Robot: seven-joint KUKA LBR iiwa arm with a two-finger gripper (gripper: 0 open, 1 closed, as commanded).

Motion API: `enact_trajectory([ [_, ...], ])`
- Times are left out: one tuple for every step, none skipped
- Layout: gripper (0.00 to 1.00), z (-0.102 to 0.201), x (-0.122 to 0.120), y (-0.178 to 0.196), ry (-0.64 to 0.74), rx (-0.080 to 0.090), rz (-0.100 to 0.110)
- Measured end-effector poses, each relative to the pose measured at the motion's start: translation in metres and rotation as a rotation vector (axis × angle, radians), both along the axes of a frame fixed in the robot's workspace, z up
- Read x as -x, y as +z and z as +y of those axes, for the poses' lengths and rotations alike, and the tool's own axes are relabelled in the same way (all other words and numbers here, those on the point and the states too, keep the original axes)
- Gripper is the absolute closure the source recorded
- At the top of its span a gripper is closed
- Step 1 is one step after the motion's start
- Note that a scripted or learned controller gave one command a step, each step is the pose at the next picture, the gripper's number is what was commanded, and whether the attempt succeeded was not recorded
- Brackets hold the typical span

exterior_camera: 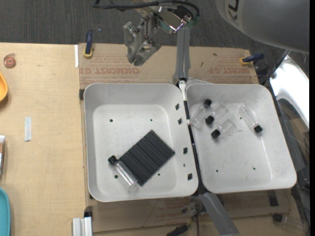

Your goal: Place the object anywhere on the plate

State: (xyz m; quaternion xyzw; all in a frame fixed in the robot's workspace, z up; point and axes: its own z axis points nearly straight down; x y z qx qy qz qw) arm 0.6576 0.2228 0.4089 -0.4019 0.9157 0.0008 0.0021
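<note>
Left bin: you have one ribbed black plate, one clear vial touching it.
Right bin: four clear vials.
Pincer: raised behind the bins, grip state unclear.

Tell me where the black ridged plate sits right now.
In the camera view the black ridged plate lies tilted in the left bin, toward its front, with a clear black-capped vial lying along its lower-left edge.

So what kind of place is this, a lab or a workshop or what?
Most likely a robotics lab test bench: a gripper hangs over two white bins, clear vials lie loose in one, and cardboard is clamped under them.
</note>
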Motion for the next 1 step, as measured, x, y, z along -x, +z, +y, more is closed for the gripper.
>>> enact_trajectory([
  [1.0,-0.001,-0.0016,0.0097,-0.007,-0.004,-0.004],
])
